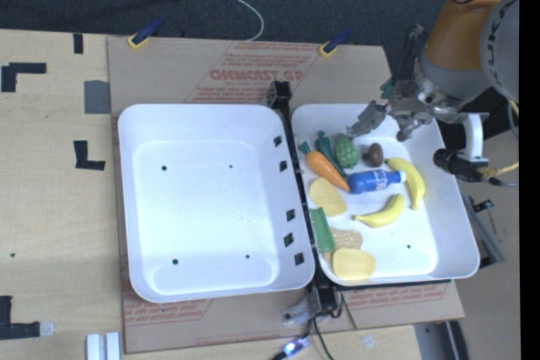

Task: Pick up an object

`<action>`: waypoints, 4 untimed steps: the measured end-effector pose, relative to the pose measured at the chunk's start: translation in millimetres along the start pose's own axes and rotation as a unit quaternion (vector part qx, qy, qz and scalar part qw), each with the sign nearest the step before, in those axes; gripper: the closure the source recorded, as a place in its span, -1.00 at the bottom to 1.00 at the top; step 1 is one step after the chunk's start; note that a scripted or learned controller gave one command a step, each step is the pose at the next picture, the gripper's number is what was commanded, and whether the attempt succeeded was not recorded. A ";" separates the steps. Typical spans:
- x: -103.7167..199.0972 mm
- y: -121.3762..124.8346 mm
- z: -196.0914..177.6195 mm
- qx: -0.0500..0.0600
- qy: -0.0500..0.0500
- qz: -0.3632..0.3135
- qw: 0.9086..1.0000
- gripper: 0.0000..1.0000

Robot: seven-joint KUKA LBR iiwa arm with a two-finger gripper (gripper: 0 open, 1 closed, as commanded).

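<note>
My gripper [387,124] hangs open over the far part of the right bin [447,253], with nothing between its fingers. Just below it lie a small brown ball [373,153] and a green vegetable [345,152]. An orange carrot [326,168] lies to their left. A blue bottle [372,180] lies across the middle, with two bananas, one [413,182] to its right and one [381,213] below it. A pale yellow round piece [328,198], a green stick [322,229], a tan piece [346,239] and a yellow lemon-like piece [353,265] fill the near left part.
The left bin [202,198] sits beside the right one, joined by a black hinge strip [291,173]. Both rest on a cardboard sheet [245,72] held by blue and yellow clamps. A cable [245,4] runs in from the back. The arm's orange band [464,21] stands at the right.
</note>
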State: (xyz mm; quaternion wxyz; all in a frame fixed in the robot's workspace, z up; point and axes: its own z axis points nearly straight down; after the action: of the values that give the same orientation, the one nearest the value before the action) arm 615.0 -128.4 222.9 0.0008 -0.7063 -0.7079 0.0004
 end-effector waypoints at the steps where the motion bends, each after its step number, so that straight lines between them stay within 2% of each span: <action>1: 31.2 54.2 87.3 0.001 0.000 -0.001 1.000 -1.00; 2: 22.9 55.5 -68.6 -0.009 -0.002 0.000 1.000 -1.00; 3: -7.7 52.3 -323.5 -0.010 -0.003 0.000 1.000 -1.00; 4: 62.8 12.9 -312.7 -0.001 0.000 -0.002 1.000 -1.00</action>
State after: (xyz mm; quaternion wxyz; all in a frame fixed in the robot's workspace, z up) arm 628.3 -65.7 535.6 0.0005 -0.7047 -0.7095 -0.0004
